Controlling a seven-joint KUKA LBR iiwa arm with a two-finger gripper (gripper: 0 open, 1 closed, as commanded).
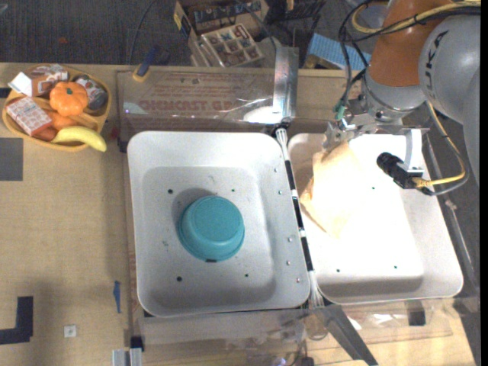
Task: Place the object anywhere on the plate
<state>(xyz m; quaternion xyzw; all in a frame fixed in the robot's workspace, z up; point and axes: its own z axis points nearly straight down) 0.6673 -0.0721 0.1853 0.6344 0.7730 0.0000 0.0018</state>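
From my seat, the wooden bench (61, 242) spans the whole view, and the two white bins sit on it side by side, their inner walls touching. The left bin (145, 204) and the right bin (396, 269) look about the same size. The grey arm (454, 48) comes in from the upper right, with its orange band (404, 21) above the wrist and over the far edge of the right bin. The plate (212, 227), teal and round, lies near the middle of the left bin's floor. The object (332, 193) is a pale cream shape, blurred in my feed. It is in the left part of the right bin, well apart from the plate, with the bin walls between them. Its upper end reaches up to the gripper (341, 132), which hangs over the far left corner of the right bin. I cannot tell whether the gripper is released or clenched, or whether it grasps the object. A bowl of fruit (57, 113) sits at the far left of the bench.
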